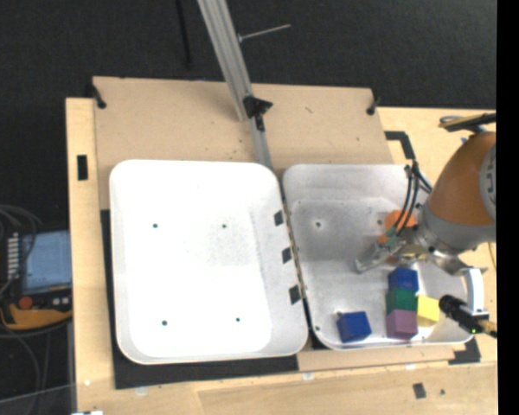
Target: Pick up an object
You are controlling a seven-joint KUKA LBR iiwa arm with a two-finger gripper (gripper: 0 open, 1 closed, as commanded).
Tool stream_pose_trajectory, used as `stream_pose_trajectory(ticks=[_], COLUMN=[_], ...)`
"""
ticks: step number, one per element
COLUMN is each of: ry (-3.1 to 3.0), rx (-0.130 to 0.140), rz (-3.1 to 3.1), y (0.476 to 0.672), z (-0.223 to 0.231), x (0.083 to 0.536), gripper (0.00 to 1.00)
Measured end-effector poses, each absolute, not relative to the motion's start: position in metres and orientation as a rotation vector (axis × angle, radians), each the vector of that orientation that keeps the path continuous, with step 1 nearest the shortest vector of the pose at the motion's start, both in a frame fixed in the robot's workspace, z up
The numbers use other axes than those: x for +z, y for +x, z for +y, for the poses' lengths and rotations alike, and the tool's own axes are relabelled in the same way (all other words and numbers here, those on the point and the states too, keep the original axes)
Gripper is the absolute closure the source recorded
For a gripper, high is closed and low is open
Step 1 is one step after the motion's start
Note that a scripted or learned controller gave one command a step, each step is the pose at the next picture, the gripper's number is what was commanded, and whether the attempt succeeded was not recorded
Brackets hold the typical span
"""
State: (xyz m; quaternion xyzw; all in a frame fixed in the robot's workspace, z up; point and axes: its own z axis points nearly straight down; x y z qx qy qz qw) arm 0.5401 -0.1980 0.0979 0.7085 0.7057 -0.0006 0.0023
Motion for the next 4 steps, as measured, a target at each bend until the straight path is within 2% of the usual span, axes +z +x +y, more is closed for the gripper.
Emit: stream_pose_trajectory(ticks=[1,2,4], ry=[2.227,2.216,2.212], rx=[0.006,0.006,0.005], rz=[2.206,2.216,2.224], y=[0.542,0.542,0.546], z=[-0.198,-0.202,-0.204], x=[0.11,0.174,0.249], gripper=[1.0,1.0,1.0])
